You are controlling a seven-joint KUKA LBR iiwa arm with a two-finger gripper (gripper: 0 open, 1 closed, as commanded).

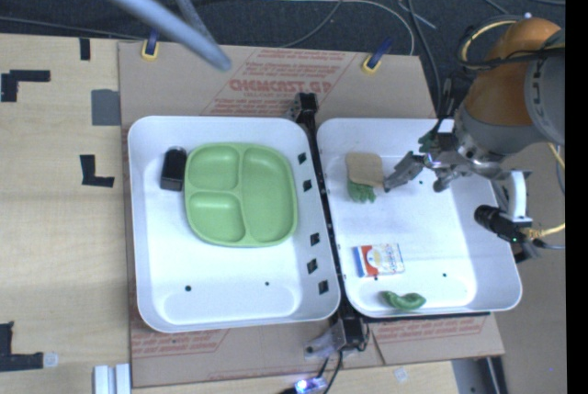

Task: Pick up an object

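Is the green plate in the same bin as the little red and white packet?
No, the green divided plate lies in the left bin, while the red and white packet lies in the right bin.

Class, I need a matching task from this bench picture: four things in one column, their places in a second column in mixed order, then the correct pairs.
Things
1. green plastic divided plate
2. small black block
3. red, white and blue flat packet
4. tan sponge-like square piece

Places
A. right bin, middle of the floor
B. left bin, filling its centre
C. right bin, upper left, near the end effector
D. left bin, beside the plate's left edge

Pairs: 1-B, 2-D, 3-A, 4-C
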